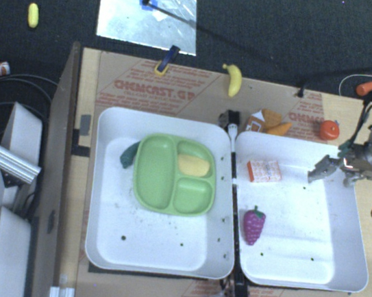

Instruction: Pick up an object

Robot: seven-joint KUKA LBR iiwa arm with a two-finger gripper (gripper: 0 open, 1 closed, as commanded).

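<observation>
Right bin [349, 262] | purple grapes [253, 225] well apart from fingers [322, 170]

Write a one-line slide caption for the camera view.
KUKA gripper hovers over the right bin, which holds toy grapes and a small carton; left bin holds a green divided plate.

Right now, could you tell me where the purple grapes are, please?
The purple grapes lie in the right bin, near its left wall, below the small orange-and-white box.
</observation>
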